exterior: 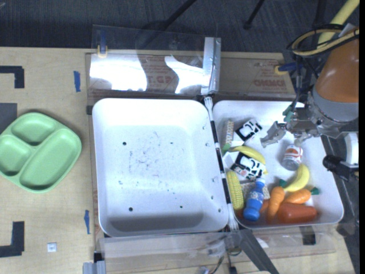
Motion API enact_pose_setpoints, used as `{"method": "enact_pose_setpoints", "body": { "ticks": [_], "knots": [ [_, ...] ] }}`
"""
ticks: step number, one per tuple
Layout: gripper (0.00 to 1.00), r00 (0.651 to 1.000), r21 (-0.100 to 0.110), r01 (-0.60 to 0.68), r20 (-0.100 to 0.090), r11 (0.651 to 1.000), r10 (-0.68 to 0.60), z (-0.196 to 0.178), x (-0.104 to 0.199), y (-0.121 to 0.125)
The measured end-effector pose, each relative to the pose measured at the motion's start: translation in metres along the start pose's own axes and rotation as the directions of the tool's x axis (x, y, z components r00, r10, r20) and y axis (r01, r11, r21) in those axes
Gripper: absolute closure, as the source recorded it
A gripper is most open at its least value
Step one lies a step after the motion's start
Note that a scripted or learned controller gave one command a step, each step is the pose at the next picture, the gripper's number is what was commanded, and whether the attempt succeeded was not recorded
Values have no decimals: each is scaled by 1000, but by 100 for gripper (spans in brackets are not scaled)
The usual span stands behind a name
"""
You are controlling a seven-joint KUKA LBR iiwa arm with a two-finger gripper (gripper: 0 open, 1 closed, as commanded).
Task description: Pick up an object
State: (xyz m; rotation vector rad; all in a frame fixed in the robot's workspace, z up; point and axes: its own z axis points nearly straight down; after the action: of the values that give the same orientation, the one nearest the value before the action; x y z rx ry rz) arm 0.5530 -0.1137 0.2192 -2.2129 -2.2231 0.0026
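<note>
Gripper — fingers apart, holding nothing — hovers in right bin; small can at its 5 o'clock.

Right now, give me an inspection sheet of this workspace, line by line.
Surface: wooden bench bearing two shallow white bins; left bin, right bin.
Job's things: all in the right bin: corn cob, blue bottle, carrot, banana, red item, small can, and black-and-white patterned items.
Clutter: green divided plate on the bench, left of the bins.
Grippers: gripper above the right bin's upper part, nothing seen held.
Cables: yellow and black cables by the arm.
Surroundings: clear panel behind the left bin; dark floor beyond; blue tape marks.
</note>
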Motion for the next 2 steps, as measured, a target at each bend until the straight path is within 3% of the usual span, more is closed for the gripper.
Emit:
{"method": "enact_pose_setpoints", "body": {
  "ticks": [1,2],
  "knots": [
    [0,999,-1,52,1,999,-52,76,21,-11],
    [0,968,-25,249,6,968,-249,104,15,12]
  ]
}}
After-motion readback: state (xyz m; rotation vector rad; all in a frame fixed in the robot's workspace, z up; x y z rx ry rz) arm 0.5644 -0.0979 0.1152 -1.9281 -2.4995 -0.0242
